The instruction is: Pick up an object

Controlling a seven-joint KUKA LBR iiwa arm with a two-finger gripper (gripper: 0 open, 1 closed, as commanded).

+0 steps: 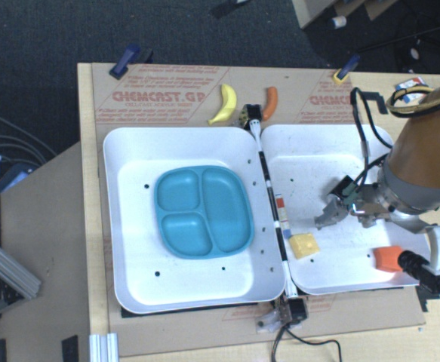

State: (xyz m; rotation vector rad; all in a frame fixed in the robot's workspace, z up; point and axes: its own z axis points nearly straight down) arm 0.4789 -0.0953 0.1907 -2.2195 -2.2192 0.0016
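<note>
1. Light is bright and even, falling from above; the white bins [129, 202] come close to washing out.
2. The blue tray [203, 211] in the left bin carries a soft sheen and casts almost no shadow.
3. Right of the tray, the arm [423, 164] looks soft and slightly blurred, its orange surface dull.
4. Above the bins, the carpet is dark and grainy.
5. Resolution is low; the print on the board above the tray reads fuzzy.

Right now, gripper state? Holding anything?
Gripper: cannot be told whether open or shut; it hangs over the right white bin, with nothing visibly held. The yellow wedge-shaped block lies apart from it on the bin floor.
</note>
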